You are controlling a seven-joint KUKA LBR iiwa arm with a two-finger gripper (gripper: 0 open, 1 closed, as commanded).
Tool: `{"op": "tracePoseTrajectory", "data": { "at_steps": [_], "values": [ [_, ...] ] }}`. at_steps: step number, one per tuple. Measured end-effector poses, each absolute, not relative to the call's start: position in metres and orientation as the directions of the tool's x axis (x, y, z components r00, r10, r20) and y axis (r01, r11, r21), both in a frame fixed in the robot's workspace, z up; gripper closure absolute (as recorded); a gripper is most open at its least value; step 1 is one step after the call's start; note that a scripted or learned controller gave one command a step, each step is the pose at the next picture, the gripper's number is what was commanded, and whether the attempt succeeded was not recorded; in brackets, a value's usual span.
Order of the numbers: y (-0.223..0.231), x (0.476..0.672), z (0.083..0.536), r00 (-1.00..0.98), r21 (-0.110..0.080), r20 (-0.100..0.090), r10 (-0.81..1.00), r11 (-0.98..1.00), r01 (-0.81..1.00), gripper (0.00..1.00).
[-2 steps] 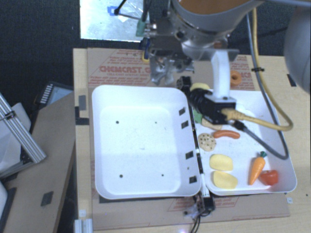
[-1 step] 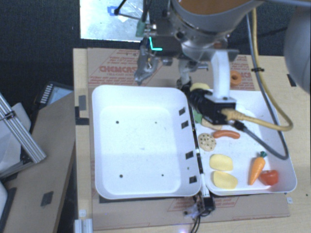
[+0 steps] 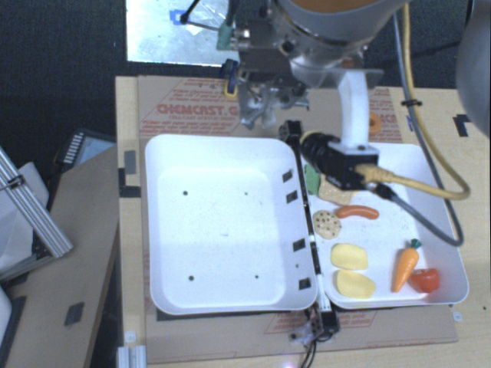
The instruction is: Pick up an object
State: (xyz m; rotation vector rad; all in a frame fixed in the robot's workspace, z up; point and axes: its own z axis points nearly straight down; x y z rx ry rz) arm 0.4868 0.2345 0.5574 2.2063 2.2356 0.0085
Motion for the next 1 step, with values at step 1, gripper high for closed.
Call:
{"op": "tracePoseTrajectory", "data": {
  "at_steps": [1],
  "values": [
    [0.2339, 0.4854, 0.4141, 0.0, -0.013, -0.006, 1.0, 0.0, 1.0, 1.0]
  ]
}}
